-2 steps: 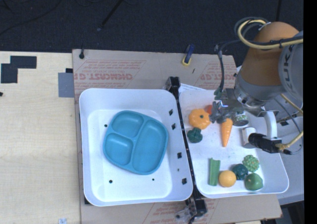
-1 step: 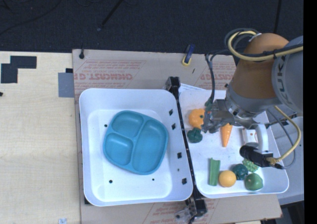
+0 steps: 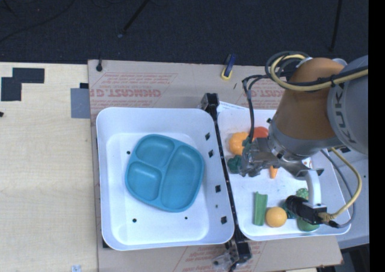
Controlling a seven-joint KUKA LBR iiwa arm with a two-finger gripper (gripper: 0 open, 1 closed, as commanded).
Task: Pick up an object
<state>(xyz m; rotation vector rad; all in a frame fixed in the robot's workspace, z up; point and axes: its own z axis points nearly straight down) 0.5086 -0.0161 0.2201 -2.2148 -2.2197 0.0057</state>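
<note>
Pickable pieces are all in the right bin [image 3: 243, 195], and here they are. A green stick [image 3: 259, 207] lies near the front, with an orange ball [image 3: 276, 217] touching its right side. Up by the divider sits a yellow-orange fruit [image 3: 237, 142], and a red piece [image 3: 261, 132] is just beside it, partly under the arm. A teal scrap [image 3: 233, 164] peeks out left of the gripper [image 3: 251, 165], a thin orange sliver [image 3: 273, 173] lies to its right, and a green lump [image 3: 308, 225] is tucked in the front right corner.

The gripper hangs low over the bin's left half, between the fruit and the stick. Spread or closed? I cannot tell from up here, and nothing shows in its grasp.

The left bin [image 3: 114, 204] carries one blue divided plate [image 3: 163, 171], lying flat in the middle.

The grey-and-orange arm [image 3: 307, 105] covers the right bin's back half. Both bins rest on a cardboard sheet [image 3: 150, 87] over the wooden bench [image 3: 42, 162].
</note>
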